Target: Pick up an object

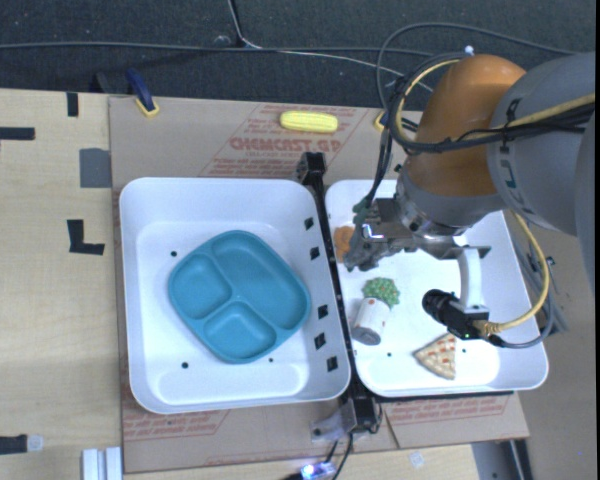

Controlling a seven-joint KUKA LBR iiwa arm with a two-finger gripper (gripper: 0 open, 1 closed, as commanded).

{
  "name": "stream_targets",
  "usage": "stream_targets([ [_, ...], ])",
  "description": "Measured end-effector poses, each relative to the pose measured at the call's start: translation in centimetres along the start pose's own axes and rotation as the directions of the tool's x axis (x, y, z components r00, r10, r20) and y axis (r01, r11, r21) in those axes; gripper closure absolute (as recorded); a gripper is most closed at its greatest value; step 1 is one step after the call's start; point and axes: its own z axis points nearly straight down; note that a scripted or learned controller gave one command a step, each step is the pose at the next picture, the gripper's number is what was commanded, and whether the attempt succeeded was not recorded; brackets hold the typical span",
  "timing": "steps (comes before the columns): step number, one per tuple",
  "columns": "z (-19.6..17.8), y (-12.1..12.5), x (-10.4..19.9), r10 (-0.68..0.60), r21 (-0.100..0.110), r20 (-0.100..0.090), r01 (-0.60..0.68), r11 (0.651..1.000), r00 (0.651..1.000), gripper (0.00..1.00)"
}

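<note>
The task names no particular object, so the likely targets are the small things in the right bin [500, 373]. A pizza slice [438, 355] lies near that bin's front edge, its long axis running roughly along the edge with the narrow tip toward the left. A small white cup [368, 318] lies tipped on its side close to the bin's left wall, its length running from back to front and its open end facing the front. Just behind it sits a green broccoli floret [382, 290], rounded, with no clear long axis. An orange piece [342, 239] shows near the left wall further back, too hidden to name.

The gripper [368, 243] hangs low over the back-left part of this bin, beside the orange piece and behind the broccoli; whether it is wide or narrow cannot be told, and nothing is seen in it. I judge this to be the approach step. Next, it must line up across a chosen object's short width before descending.

The left bin [140, 268] holds a blue divided plate [238, 295]. A yellow corn cob [308, 121] lies on the cardboard behind the bins.
</note>
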Motion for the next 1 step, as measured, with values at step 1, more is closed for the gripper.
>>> stream_targets([
  [1,0.30,1.43,4.26,0.002,0.000,0.001,-0.002,1.000,1.000,1.00],
])
